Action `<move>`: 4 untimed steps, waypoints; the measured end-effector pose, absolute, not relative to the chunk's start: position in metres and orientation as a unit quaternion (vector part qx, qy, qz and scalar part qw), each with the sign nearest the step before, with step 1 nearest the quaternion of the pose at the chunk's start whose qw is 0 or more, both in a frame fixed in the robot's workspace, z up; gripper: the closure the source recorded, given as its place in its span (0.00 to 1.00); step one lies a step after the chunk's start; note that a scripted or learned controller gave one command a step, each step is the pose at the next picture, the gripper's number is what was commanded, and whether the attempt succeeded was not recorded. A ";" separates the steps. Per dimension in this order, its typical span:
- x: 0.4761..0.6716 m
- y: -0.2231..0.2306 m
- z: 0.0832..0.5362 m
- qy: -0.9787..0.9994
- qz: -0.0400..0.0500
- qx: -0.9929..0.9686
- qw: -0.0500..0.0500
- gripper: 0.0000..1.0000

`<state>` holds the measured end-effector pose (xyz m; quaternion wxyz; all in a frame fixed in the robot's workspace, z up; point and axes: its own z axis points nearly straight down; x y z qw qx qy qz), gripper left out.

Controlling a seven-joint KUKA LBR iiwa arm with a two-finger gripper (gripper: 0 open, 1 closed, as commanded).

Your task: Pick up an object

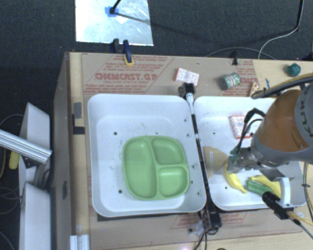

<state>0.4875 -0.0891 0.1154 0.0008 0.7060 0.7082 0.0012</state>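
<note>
Right of the green divided plate [156,166], pincer [237,163] low over a yellow banana [233,181]; grip possibly closed, cannot tell.

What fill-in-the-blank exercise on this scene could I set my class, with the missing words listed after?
1. The divided plate in the left bin is coloured ____.
2. That plate has ____ compartments.
3. The banana lies in the ____ bin, near the robot's hand.
4. The band on the arm above that bin is coloured ____.

Missing words: green; three; right; orange.
</note>
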 end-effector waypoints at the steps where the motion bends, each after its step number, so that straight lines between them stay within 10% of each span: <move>1: 0.487 -0.089 0.115 0.708 0.001 0.706 0.001 0.00; 2: 0.487 -0.103 0.084 0.708 0.000 0.707 0.000 0.00; 3: 0.488 -0.103 0.095 0.708 0.001 0.706 0.000 1.00; 4: 0.524 -0.027 0.185 0.709 0.002 0.706 0.001 1.00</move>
